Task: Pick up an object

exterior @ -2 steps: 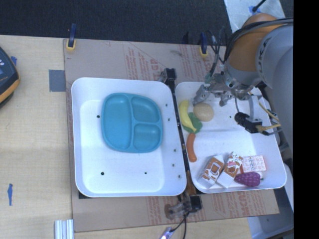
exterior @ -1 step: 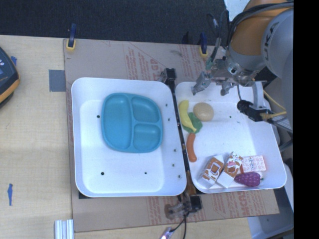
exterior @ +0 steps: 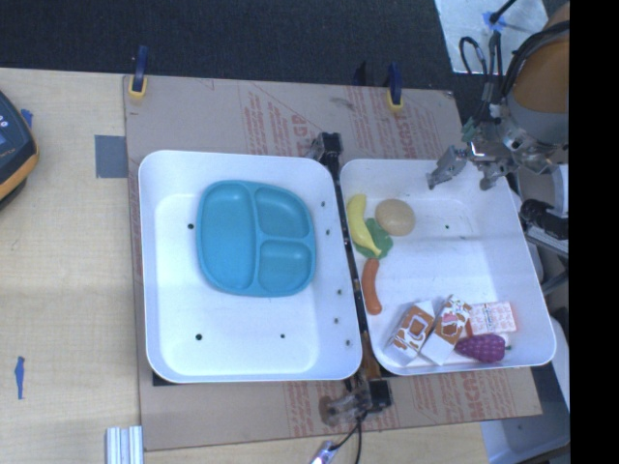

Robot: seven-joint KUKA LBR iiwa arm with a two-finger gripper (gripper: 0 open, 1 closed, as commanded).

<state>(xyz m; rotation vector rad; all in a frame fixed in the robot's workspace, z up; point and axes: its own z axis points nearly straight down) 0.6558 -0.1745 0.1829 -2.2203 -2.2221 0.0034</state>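
Bins are sitting side by side on the surface (exterior: 68, 288) in my feed, and I am watching the end effector (exterior: 472, 169) hanging over the far edge of the right bin (exterior: 503, 259), up near its top right corner. I am seeing one finger (exterior: 445, 170) splayed out to the left and another near (exterior: 495, 172), with a clear gap between them and nothing caught there, so I am reading it as spread apart. The pickable things are lying in that right bin, well apart from the end effector: a yellow banana (exterior: 359, 222) is resting along the left wall, touching a green piece (exterior: 378, 241), with a beige round item (exterior: 395, 217) just beside them. An orange carrot-like stick (exterior: 371, 285) is lying below those. Near the front right corner, small printed cartons (exterior: 426, 333) are bunching together with a purple bunch of grapes (exterior: 481, 347) against them. The left bin (exterior: 164, 336) is carrying a blue divided plate (exterior: 256, 238).
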